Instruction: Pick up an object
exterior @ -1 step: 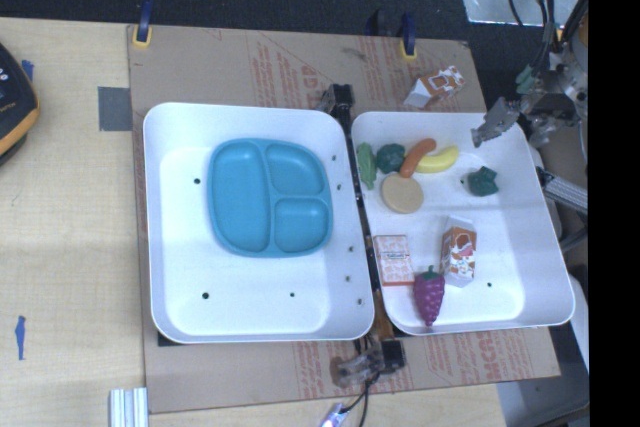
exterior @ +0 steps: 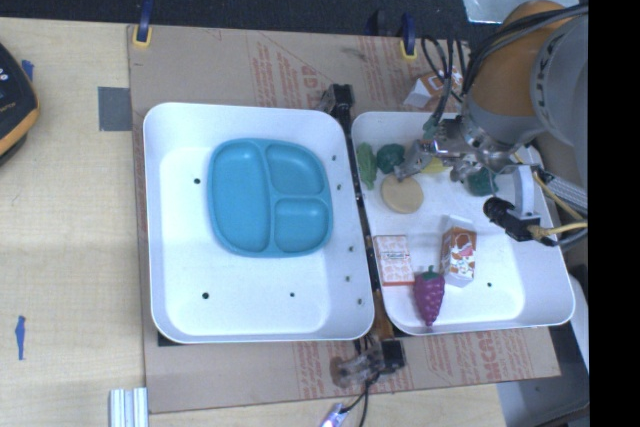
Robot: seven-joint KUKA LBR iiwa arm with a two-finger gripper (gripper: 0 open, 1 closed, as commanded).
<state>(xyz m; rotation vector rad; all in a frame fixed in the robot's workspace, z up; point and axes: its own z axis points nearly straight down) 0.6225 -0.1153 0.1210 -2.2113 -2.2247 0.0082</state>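
We judge we are at the approach step: the gripper (exterior: 418,162) hangs low in the right bin (exterior: 540,300), its fingers spread and grasping nothing, just above the round tan disc (exterior: 403,196), and must next descend and close.

We see a blue divided plate (exterior: 270,196) lying in the left white bin (exterior: 170,305). Cardboard (exterior: 240,65) lies under both bins, held by blue clamps (exterior: 144,18) at its far edge, and a yellow-and-black device (exterior: 12,105) sits at the bench's left edge.
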